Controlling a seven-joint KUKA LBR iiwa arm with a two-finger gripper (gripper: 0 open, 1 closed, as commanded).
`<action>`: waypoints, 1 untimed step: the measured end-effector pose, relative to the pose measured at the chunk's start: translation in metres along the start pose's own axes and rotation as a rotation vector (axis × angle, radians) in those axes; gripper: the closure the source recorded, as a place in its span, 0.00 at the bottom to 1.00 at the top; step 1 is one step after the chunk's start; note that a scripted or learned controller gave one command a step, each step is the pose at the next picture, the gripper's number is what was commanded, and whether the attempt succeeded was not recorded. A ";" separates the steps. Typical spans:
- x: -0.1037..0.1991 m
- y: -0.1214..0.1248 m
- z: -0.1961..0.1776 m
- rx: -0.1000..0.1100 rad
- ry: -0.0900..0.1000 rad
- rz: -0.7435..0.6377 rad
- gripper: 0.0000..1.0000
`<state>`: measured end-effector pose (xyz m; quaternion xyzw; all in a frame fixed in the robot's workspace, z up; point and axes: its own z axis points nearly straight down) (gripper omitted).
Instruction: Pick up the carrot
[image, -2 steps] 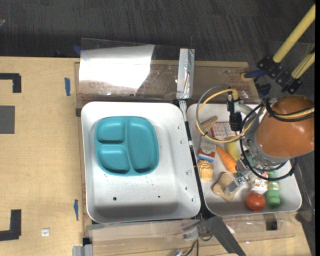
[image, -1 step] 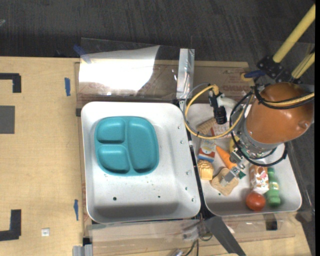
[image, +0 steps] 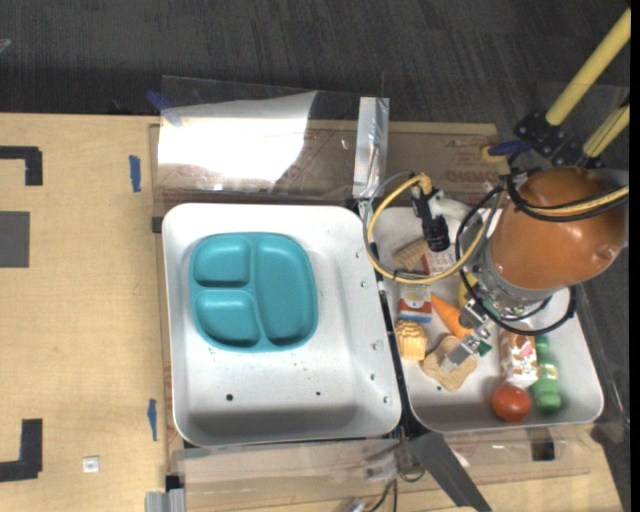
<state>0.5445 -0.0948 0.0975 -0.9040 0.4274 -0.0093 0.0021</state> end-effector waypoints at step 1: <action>0.001 0.007 0.000 0.012 -0.001 -0.103 0.00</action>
